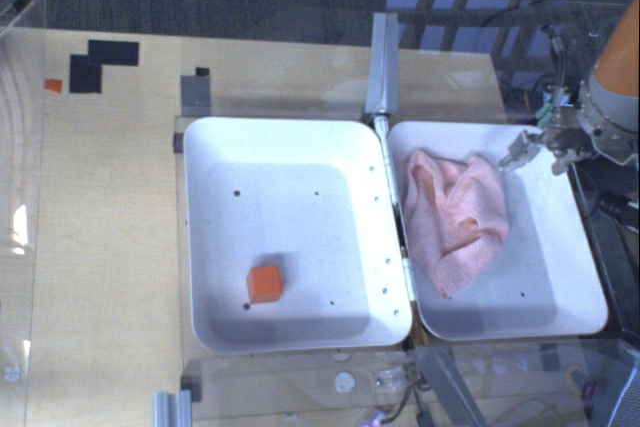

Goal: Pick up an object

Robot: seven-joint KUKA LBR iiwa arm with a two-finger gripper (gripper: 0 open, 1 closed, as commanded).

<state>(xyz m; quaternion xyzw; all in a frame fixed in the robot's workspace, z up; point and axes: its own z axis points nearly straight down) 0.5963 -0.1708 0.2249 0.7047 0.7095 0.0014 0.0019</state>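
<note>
Pink cloth (455,217): crumpled in right bin (575,310), long axis running 12 to 6 o'clock.
Gripper (536,147): at cloth's 2 o'clock; finger state unclear.

The arm (615,75) is cut off by the right edge, and the pincer (535,147) is too blurred to read.

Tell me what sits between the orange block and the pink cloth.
Bare white floor of the left bin, then the ridge where both bins meet; nothing else separates the orange block from the pink cloth, camera view.
</note>
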